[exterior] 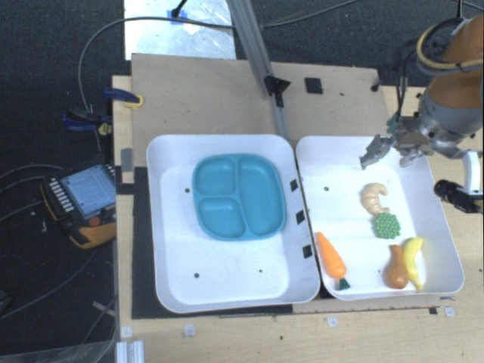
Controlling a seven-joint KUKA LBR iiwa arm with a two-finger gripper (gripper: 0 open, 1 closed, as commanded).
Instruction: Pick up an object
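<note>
The end effector [376,154] hangs over the upper part of the right bin [333,165], with nothing visibly between its fingers; whether they are open, I cannot tell. The nearest object, a croissant [373,197], lies just below it in the frame. Further down sit broccoli [386,226], a banana [414,262], a chicken leg [395,269] and a carrot [330,257]. The left bin [174,225] holds a blue divided plate [239,197].

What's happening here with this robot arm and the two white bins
A grey and orange robot arm reaches in from the right, its gripper hovering over the far end of the right bin with nothing between its fingers. Lying in that bin are a croissant, a green broccoli piece, a carrot, a banana and a drumstick. The left bin holds a blue divided plate. Nothing is picked up yet.
</note>
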